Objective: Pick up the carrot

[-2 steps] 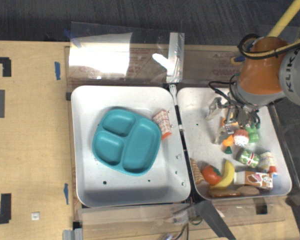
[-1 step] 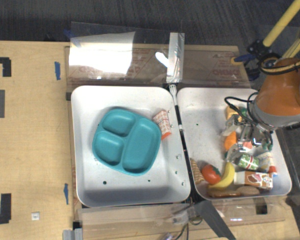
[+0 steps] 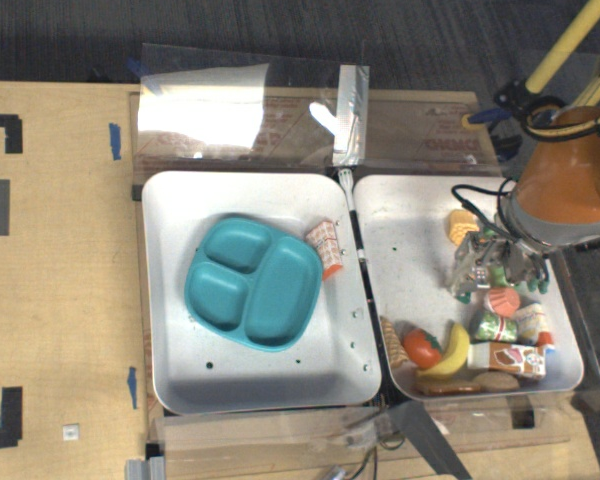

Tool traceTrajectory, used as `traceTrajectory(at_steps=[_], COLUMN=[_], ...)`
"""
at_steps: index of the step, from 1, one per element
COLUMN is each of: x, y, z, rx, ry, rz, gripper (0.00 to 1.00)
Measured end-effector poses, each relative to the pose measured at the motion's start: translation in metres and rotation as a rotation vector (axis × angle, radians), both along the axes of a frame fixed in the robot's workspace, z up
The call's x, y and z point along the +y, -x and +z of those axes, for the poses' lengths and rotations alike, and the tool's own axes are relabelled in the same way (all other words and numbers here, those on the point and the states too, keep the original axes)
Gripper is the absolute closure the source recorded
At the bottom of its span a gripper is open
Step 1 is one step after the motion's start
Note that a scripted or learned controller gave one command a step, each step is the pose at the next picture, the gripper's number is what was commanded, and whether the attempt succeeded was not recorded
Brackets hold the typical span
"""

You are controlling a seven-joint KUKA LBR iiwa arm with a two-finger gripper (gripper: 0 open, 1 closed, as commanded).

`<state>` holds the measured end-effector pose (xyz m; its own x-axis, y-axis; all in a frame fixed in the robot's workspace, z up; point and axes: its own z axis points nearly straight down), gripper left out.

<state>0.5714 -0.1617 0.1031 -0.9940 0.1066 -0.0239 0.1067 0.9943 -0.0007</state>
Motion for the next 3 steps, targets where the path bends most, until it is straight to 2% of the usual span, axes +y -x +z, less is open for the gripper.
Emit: traceTrajectory(at_steps=[1,2,3], x=[0.0,0.008,-0.051], y=[0.0,-0.024,0.022], z=[-0.001,-0.014,-0.015], rx=[0.002,0.012,0.014], ry=[-0.001,-0.003,-0.007], rz=[0.0,-0.044,-0.344], gripper=[0.0,0.0,0.0])
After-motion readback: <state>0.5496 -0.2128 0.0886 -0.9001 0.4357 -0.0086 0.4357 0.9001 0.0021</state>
